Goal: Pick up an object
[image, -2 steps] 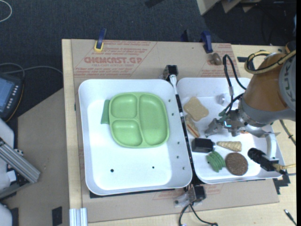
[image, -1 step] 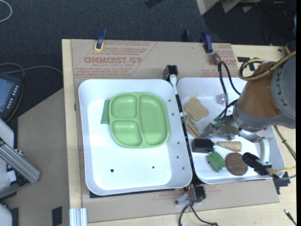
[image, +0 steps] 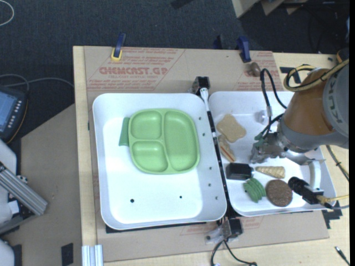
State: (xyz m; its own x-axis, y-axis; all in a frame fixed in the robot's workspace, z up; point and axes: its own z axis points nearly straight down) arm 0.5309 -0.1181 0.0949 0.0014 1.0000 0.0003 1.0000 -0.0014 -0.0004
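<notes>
the right bin [image: 244, 105] has the pickable stuff scattered in it. a tan bread slice [image: 231, 128] lies flat near the upper left, with a thin orange-ish stick [image: 226, 150] just below it along the left wall. lower down there's a small black block [image: 239, 171], a green ribbed piece [image: 255, 189] just beneath it, a brown round cookie-looking disc [image: 279, 193] beside that, and a pale cone [image: 270, 172] lying on its side just above the disc.
</notes>
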